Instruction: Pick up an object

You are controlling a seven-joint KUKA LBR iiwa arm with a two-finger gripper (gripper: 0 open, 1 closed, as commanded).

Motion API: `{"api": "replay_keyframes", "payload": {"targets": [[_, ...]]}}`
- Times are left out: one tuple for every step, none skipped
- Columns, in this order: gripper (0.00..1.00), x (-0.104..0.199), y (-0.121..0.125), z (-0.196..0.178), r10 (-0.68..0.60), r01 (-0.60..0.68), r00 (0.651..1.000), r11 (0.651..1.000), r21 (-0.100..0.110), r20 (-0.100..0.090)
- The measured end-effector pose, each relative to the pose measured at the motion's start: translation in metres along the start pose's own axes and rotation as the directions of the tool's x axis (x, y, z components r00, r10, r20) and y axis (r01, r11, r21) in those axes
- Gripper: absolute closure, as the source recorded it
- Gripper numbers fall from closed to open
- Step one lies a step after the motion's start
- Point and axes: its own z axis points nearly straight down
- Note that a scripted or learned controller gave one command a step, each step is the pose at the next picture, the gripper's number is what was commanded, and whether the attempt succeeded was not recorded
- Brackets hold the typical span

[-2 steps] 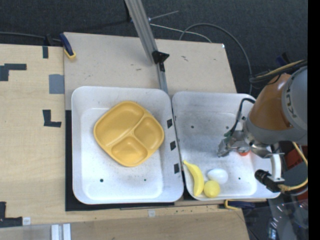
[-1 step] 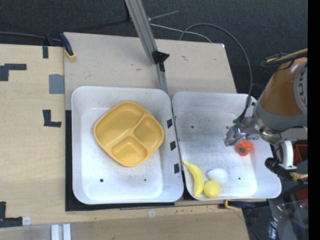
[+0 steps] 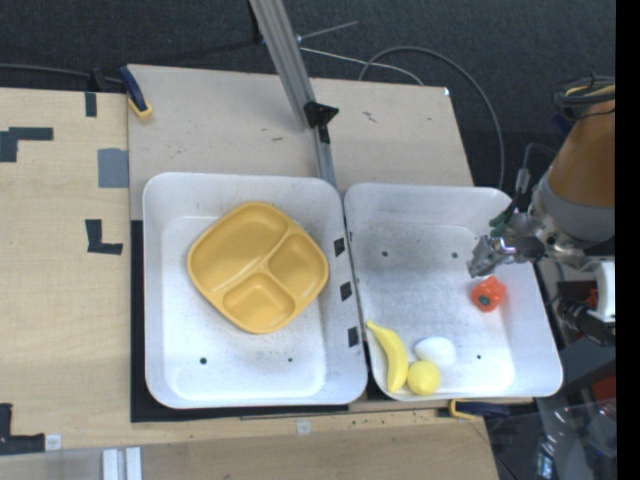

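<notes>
In the right bin (image 3: 420, 218) lie a small orange-red fruit with a green top (image 3: 487, 295), a yellow banana (image 3: 390, 354), a white egg-shaped object (image 3: 435, 349) and a yellow lemon (image 3: 423, 377). My gripper (image 3: 487, 252) hangs over the right side of that bin, just above and slightly left of the orange-red fruit. Nothing shows between its fingers. The banana, egg and lemon cluster at the bin's near edge, well below the gripper.
The left bin (image 3: 170, 368) holds a yellow divided plate (image 3: 258, 266). A metal rod (image 3: 285, 43) slants down from the top to the seam between the bins. Cables (image 3: 420, 63) run across the bench behind the right bin.
</notes>
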Motion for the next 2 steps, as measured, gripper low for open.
{"api": "replay_keyframes", "payload": {"targets": [[1.00, 0.000, 0.001, -0.037, 0.000, 0.000, 1.000, 1.000, 0.002, -0.001], [1.00, 0.052, 0.016, -0.021, -0.004, 0.004, 1.000, 1.000, 0.007, -0.003]]}}
